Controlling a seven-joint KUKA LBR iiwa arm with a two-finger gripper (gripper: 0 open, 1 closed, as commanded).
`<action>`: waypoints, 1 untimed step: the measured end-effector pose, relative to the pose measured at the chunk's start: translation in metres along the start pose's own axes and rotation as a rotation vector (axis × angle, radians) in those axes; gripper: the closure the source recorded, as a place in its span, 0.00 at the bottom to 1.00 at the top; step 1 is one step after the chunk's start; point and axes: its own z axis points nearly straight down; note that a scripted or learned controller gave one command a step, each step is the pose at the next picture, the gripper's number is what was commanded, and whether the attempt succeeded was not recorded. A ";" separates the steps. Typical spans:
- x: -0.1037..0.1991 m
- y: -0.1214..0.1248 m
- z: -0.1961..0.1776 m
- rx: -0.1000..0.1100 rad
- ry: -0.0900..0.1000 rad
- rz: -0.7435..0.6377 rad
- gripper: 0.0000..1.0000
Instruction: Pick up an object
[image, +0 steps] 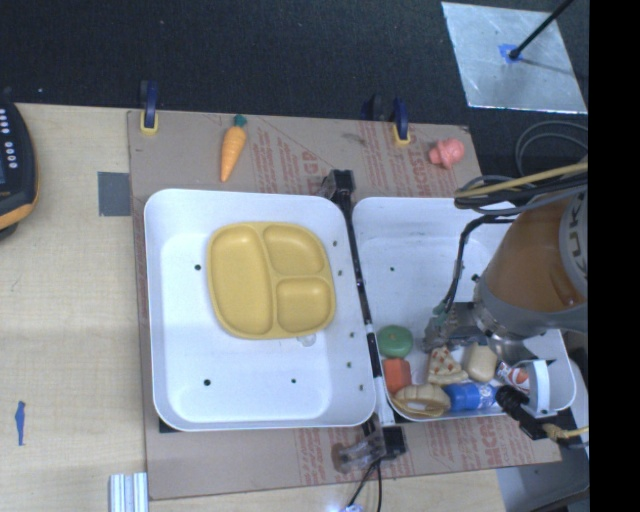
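Camera view, looking down at a slant, had the gripper (449, 334) low over the heap in the near-left corner of the right bin (420, 240). From where I stood I could not tell how wide it was set or whether it had hold of anything. The heap was the worry: a smooth green round piece (395, 340), a red piece (397, 375), a tan bread-like piece (420, 402), a blue piece (466, 399) and pale beige lumps (447, 365) lay touching one another, hard against the bin wall. A descent there could, I judged, land on two at once, skid off a rounded, plastic-looking surface, or jam against the wall. The left bin (170, 300) held a glossy yellow divided plate (270, 278), shallow and awkward to pinch.
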 end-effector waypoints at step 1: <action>0.054 0.125 -0.096 -0.018 0.002 -0.011 1.00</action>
